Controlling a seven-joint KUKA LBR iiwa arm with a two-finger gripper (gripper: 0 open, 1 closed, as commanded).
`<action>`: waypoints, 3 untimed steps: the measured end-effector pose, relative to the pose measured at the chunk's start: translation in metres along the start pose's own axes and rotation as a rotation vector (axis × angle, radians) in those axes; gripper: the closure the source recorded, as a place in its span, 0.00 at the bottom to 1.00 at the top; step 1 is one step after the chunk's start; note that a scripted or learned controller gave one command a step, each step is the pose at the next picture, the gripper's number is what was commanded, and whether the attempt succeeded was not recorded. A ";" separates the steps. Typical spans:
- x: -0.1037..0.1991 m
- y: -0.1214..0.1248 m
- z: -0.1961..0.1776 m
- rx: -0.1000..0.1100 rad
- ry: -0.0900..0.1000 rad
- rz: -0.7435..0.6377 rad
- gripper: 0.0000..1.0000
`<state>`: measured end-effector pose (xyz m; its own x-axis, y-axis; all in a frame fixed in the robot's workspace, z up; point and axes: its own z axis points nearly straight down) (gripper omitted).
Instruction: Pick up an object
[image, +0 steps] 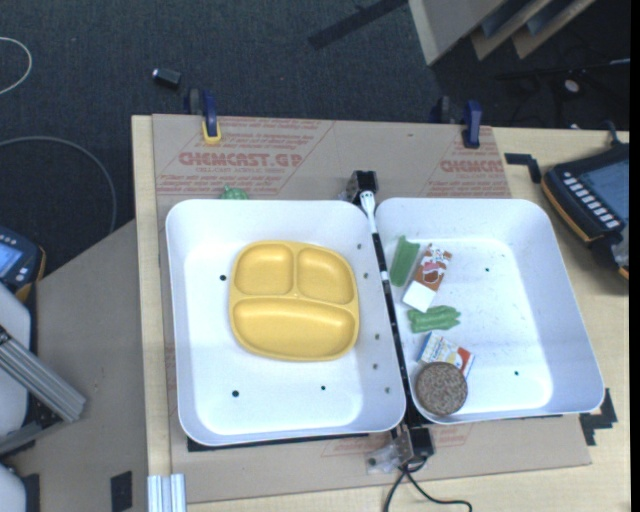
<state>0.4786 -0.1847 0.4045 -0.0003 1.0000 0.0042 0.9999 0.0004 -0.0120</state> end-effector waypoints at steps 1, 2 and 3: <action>0.036 0.001 0.073 -0.004 -0.001 -0.003 1.00; 0.033 0.002 0.057 -0.017 -0.007 -0.001 1.00; 0.033 0.003 0.047 -0.020 -0.008 -0.001 1.00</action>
<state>0.4811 -0.1515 0.3575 -0.0013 1.0000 -0.0041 1.0000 0.0013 0.0079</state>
